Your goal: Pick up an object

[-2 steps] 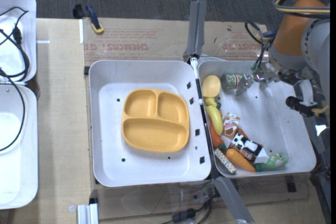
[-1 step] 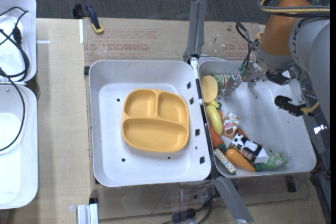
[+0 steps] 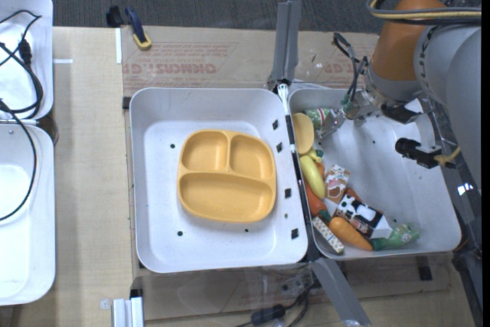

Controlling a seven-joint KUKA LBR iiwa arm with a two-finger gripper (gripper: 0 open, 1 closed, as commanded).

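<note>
Two white bins sit side by side on the worktop (image 3: pixel 92 165). The left bin (image 3: pixel 153 188) holds a yellow plate (image 3: pixel 227 176) with three parts, lying flat near the middle.

The right bin (image 3: pixel 429 218) holds a heap of toy food along its left wall. At the far end of the heap is a pale round bun (image 3: pixel 304 132). Just near of it lies a banana (image 3: pixel 311 174). Beside the banana is a small box with a picture on it (image 3: pixel 337 184), and under that a black and white box (image 3: pixel 360 214). An orange carrot (image 3: pixel 351 232) lies at the near end, touching a green thing (image 3: pixel 398 235) (maybe a leafy veg, hard to tell).

The arm (image 3: pixel 452 65) comes in from the right, with its orange band (image 3: pixel 402 42) above the far part of the right bin. The jaws (image 3: pixel 354 109) hang over the far left part of that bin, near a small green and white packet (image 3: pixel 325 117). I cannot tell if the jaws are apart or together, and I see nothing between them.
</note>
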